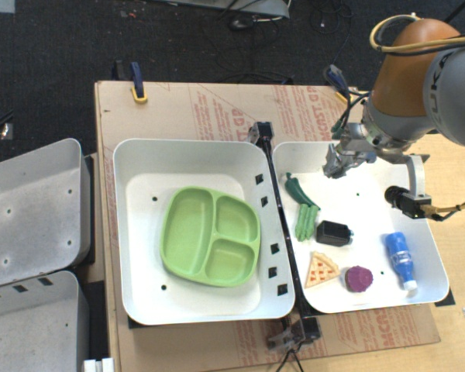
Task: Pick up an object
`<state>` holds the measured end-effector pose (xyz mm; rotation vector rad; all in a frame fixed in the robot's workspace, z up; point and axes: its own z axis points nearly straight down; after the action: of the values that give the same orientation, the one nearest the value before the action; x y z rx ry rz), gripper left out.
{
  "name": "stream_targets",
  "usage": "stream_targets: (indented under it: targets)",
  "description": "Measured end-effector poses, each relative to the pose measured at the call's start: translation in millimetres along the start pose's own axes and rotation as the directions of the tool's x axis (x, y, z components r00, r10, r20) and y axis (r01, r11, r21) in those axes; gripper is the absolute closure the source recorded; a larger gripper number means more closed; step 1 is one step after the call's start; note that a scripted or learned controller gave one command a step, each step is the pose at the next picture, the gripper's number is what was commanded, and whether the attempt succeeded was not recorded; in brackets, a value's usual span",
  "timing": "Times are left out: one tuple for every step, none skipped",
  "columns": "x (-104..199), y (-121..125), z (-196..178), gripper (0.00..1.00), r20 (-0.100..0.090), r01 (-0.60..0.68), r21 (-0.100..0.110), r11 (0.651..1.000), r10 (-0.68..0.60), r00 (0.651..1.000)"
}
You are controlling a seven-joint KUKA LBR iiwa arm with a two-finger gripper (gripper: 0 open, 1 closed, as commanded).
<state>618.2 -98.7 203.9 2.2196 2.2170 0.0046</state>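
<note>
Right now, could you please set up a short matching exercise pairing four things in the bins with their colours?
Things:
1. divided plate
2. bottle
3. pizza slice
4. small box

Colours:
A. black
B. light green
C. orange-tan
D. blue

Pairs: 1-B, 2-D, 3-C, 4-A
</note>
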Motion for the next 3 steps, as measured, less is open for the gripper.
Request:
stream_targets:
  targets:
    - [-1.1,5.5,-43.9,1.0,0.0,0.003,0.0,1.0,-0.003,1.0]
    - [-1.4,6.4,-65.7,1.0,0.0,0.003,0.002,1.0,-0.003,1.0]
    - [44.8,-0.5,-49.8,1.0,-0.002,0.008,0.007,1.0,-0.008,1.0]
